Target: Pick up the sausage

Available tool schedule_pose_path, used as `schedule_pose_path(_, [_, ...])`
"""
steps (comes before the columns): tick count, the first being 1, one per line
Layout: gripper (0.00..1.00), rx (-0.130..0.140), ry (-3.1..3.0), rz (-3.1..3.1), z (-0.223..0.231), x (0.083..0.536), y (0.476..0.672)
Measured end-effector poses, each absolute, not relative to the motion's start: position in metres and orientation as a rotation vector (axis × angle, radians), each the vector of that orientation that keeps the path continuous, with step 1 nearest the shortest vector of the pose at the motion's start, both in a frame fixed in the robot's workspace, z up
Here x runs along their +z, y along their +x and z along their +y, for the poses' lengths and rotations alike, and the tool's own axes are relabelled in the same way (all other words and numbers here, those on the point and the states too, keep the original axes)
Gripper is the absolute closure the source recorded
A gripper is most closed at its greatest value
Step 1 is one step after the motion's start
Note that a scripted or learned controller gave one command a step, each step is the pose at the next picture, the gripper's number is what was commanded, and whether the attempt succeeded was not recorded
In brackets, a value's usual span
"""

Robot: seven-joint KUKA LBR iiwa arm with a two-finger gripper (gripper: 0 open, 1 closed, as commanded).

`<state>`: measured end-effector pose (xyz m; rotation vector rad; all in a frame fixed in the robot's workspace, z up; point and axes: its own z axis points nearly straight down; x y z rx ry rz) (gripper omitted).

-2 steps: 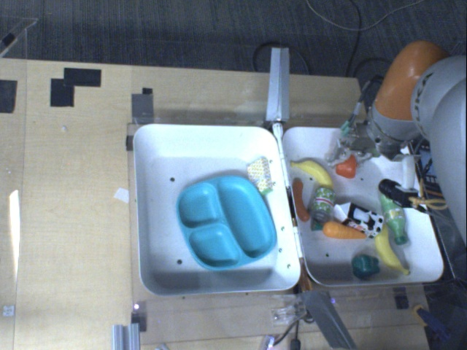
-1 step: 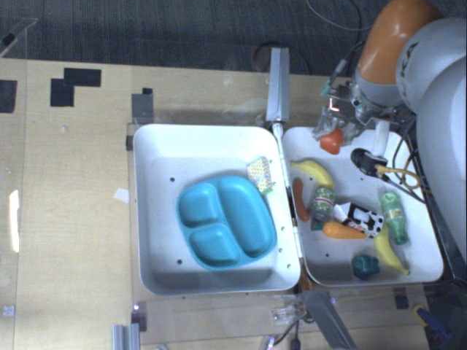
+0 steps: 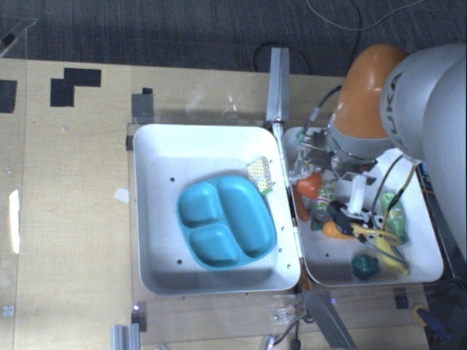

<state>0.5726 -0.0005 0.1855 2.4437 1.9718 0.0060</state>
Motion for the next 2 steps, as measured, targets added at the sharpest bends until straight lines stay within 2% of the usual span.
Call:
schedule_pose_path(1, [1.0,0.009,2.33,2.102,0.05,0.284,0.67])
schedule_pose_path(2, [1.0,0.007,2.59,1.774,0.01,0.327,0.618])
